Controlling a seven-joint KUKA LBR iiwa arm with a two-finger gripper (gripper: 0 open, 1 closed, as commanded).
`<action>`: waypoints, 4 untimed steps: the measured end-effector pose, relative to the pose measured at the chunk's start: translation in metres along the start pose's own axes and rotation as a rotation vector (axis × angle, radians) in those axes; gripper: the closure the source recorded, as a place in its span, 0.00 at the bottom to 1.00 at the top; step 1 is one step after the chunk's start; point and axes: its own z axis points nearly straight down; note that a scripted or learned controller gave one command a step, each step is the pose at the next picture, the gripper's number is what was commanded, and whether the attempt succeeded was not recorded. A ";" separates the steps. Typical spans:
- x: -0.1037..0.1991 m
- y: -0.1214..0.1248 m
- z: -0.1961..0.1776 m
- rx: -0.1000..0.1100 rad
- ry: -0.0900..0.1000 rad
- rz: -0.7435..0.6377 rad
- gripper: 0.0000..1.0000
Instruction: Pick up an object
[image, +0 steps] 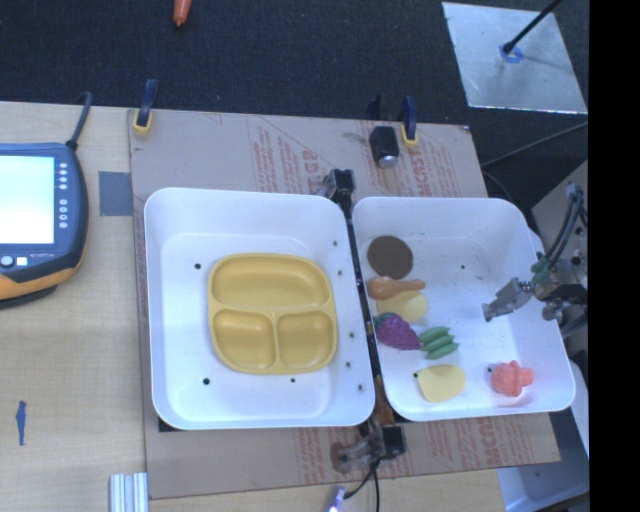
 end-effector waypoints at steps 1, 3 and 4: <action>0.063 0.036 0.079 0.002 0.000 -0.002 0.00; 0.073 0.023 0.151 0.002 0.000 -0.002 0.00; 0.080 0.077 0.150 0.000 0.000 0.000 0.00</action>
